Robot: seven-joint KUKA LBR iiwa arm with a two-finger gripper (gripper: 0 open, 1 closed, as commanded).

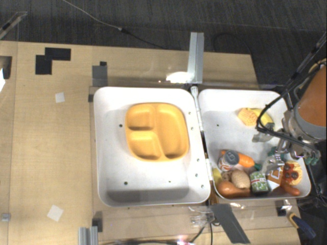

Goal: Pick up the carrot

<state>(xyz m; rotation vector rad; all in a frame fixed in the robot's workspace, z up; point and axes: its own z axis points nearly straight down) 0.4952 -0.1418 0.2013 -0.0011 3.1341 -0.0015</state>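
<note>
- Two white bins sit side by side on the bench; the left bin (110, 188) holds only a yellow divided tray (155, 130) near its middle, with bare floor all round it.
- Along the shared wall between the bins runs a metal divider (201, 137), an edge the arm should stay clear of on any sideways move.
- Right bin (225, 111): its upper half is mostly bare apart from a yellow corn piece (248, 116), so the open room for approach and lift-out lies there.
- Carrot (245, 161), the small orange piece, lies in the crowded lower part of the right bin, touching a round tin (229, 160) on its left and just above a brown potato-like item (238, 178) and a green packet (258, 182).
- Judging from this clutter, a straight-down approach with the fingers set across the carrot's short width looks safest, so the neighbours are not caught.
- Gripper (278, 154) hangs just right of the carrot, above the bin's lower right; I cannot tell whether it is spread or closed.
- Nothing visibly sits in it; the near rim lies close below, so a vertical lift suits best.
</note>
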